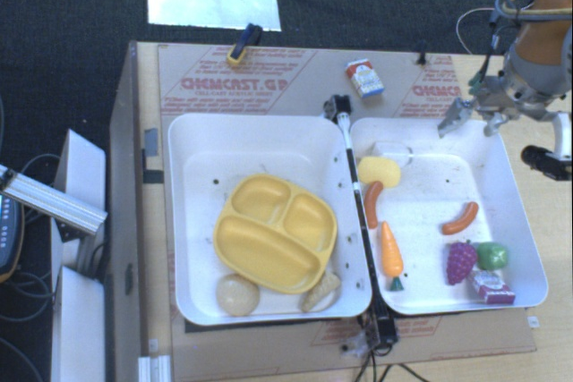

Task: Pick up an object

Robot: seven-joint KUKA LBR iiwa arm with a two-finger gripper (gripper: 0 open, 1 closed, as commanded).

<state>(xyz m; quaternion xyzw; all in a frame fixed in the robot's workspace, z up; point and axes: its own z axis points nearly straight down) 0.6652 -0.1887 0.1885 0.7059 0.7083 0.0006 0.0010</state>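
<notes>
White plastic, two shallow bins (269,134) side by side, and the landmark here is the black divider (355,201) running between them. Right of that divider sit the pickable objects: a yellow cheese-like block (379,171) just beside it, a red-orange sausage (372,204) below that, then one orange carrot (391,251) with its green tip pointing down. Farther right of the divider, a second sausage (460,217) lies at a slant, and near the far corner cluster one purple bunch of grapes (461,261), one round green piece (492,256) and one small pink-and-white packet (491,287).

Left of the divider, a yellow compartment tray (276,233) sits tilted, smooth and glossy, with a pale round bun (237,294) and a beige lumpy piece (321,291) at its lower edge.

The gripper (472,118) hangs above the right bin's upper rim, well right of the divider, fingers spread apart, nothing between them.
</notes>
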